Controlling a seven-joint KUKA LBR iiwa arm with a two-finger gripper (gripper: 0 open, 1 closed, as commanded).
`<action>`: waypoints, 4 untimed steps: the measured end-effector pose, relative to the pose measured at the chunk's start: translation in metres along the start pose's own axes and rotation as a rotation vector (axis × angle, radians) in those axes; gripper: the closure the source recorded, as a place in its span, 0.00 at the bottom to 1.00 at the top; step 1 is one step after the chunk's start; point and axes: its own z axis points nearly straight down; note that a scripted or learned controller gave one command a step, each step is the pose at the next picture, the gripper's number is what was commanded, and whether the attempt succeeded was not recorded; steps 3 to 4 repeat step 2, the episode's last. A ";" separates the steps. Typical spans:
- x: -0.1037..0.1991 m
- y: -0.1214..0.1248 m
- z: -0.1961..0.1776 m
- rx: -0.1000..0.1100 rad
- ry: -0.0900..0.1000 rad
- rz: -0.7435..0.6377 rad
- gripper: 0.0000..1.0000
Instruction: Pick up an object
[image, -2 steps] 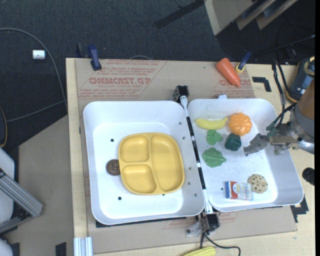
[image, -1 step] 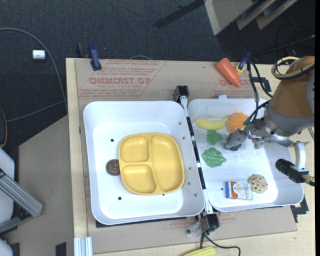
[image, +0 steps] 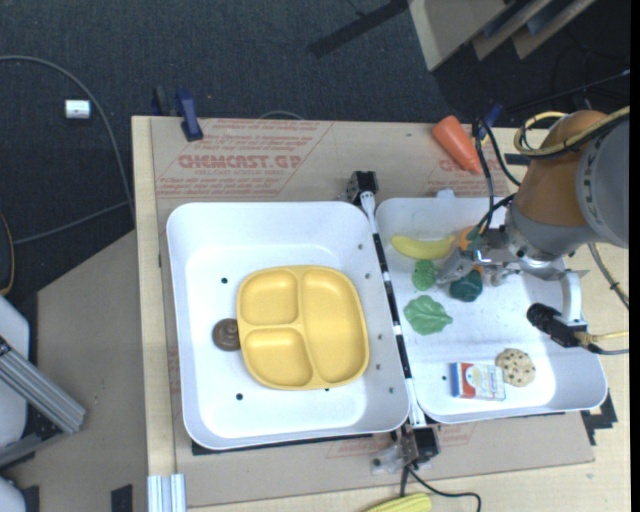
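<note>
Toys lie in your right bin (image: 580, 385): a banana (image: 420, 245), a light green piece (image: 425, 275), a dark green one (image: 465, 290) and a leaf (image: 428, 315). Your pincer (image: 470, 262) sits between banana and dark green piece, touching or just above; I cannot tell whether it is apart or together.

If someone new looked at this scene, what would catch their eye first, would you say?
Most likely the big yellow divided plate, sitting in the middle of the left bin with a small brown round object at its left edge. Next comes the grey and orange arm reaching in from the right, its gripper low over the right bin among a banana, green toy pieces and a cookie.
</note>
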 end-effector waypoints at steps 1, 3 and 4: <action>0.000 0.001 -0.010 -0.003 -0.001 0.000 1.00; 0.060 -0.023 -0.106 -0.001 0.000 -0.001 1.00; 0.060 -0.023 -0.106 -0.001 0.000 -0.001 1.00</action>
